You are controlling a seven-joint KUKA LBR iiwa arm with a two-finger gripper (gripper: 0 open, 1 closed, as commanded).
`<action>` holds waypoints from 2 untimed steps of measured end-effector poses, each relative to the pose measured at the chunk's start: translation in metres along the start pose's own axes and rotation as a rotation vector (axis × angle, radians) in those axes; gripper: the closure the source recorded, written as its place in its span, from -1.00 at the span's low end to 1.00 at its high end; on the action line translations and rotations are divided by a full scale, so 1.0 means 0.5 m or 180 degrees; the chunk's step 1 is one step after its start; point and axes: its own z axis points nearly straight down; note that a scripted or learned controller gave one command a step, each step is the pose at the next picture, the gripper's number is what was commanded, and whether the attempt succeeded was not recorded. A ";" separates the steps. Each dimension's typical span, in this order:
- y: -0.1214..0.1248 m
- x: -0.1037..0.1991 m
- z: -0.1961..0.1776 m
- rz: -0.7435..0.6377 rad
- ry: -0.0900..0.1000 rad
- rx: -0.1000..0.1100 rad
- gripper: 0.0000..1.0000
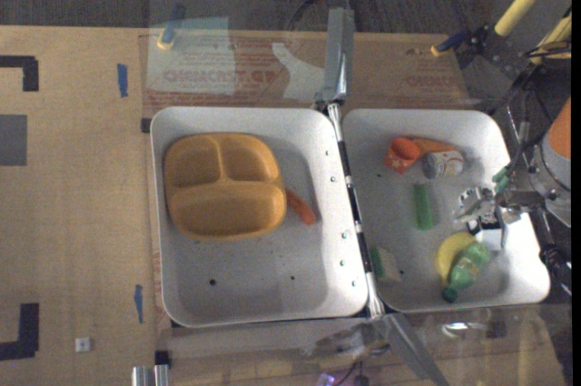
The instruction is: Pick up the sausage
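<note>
The sausage (pixel 302 207) is a slim orange-red piece lying aslant in the left bin (pixel 263 293), touching the right edge of a yellow divided plate (pixel 222 184). My gripper (pixel 485 213) hovers over the right bin (pixel 399 125), near its right side, just above a yellow banana (pixel 447 253) and a green bottle (pixel 467 270). Its fingers stand open with nothing between them. The sausage lies far to the gripper's left, across the divider between the bins.
The right bin also holds an orange toy (pixel 405 152), a small can (pixel 443 163), a green stick (pixel 423 205) and a pale green piece (pixel 385 262) by the divider. A metal rail (pixel 349 193) separates the bins.
</note>
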 end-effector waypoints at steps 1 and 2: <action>0.145 0.129 0.116 0.0142 -0.0003 -0.0011 -1.00; 0.271 0.268 0.040 0.1191 -0.0004 -0.0007 -1.00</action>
